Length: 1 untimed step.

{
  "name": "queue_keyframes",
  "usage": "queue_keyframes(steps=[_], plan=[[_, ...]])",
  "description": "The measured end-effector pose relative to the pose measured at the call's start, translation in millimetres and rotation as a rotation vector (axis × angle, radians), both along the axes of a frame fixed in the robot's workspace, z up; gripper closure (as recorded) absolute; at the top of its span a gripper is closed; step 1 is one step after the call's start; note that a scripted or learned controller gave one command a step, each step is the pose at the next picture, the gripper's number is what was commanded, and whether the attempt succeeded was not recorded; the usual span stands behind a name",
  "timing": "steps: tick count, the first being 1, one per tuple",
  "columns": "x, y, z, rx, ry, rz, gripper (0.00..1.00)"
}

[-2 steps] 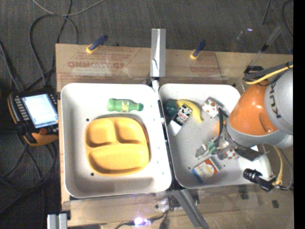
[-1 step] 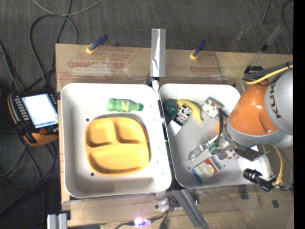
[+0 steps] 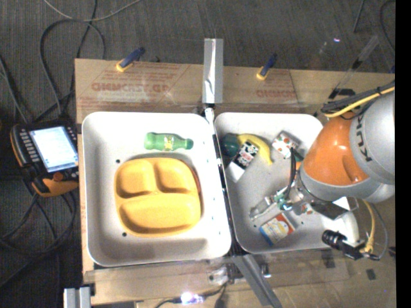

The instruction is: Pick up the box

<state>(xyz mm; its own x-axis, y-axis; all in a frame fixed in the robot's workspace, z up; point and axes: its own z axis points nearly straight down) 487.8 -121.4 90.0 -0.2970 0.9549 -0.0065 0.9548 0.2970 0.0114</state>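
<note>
A small carton box with orange and blue print lies near the front wall of the right bin. My gripper hangs low in that bin, just above and behind the box, reaching in from the right under the orange-banded wrist. The box lies on the bin floor and is not lifted. A second small white and red box sits at the back of the same bin, clear of the gripper.
A banana, a dark green item and a black-and-white packet crowd the right bin's back left. The left bin holds a yellow divided tray and a green bottle.
</note>
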Motion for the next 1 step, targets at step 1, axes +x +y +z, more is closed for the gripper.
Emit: queue_keyframes(steps=[1], plan=[[0.8,2.0,8.5,0.003,0.001,0.001,1.0]])
